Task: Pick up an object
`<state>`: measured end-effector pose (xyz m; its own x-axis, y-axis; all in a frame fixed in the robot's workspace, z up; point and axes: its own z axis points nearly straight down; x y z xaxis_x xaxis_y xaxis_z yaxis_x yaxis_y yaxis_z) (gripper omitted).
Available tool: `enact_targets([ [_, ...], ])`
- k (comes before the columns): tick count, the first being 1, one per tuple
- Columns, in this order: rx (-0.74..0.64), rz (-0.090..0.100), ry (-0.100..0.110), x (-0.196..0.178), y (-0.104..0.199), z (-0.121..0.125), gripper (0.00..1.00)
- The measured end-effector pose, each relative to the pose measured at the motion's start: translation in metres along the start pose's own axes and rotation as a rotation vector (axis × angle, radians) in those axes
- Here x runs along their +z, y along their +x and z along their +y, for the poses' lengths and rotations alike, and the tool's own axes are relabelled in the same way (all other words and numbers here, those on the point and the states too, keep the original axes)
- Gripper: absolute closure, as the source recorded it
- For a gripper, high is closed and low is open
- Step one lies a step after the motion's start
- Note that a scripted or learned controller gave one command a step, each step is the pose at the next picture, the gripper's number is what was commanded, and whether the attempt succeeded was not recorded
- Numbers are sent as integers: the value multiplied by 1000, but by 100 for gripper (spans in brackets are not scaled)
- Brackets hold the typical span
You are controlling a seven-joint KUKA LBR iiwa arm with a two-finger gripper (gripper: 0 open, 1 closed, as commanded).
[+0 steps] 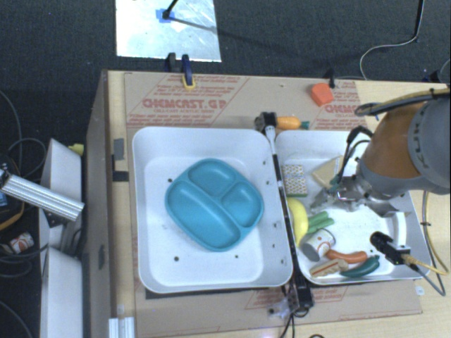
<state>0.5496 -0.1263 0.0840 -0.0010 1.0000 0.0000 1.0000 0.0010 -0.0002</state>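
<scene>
Your gripper (331, 192) hangs low in the right bin (416, 270), at its upper middle. Whether the jaws are parted or holding anything, you cannot tell; the wrist hides them. The nearest pick is the banana (299, 219), just left of and below the jaws, its long axis running up-down along the bin's left wall. A green piece (318, 222) lies just beside it. The left bin (151, 259) holds a blue tray (213, 203), well apart.
</scene>
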Motion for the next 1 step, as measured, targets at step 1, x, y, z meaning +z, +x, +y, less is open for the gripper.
enact_targets([
  [1, -2, -1, -3, -1, -33, 79, 0],
])
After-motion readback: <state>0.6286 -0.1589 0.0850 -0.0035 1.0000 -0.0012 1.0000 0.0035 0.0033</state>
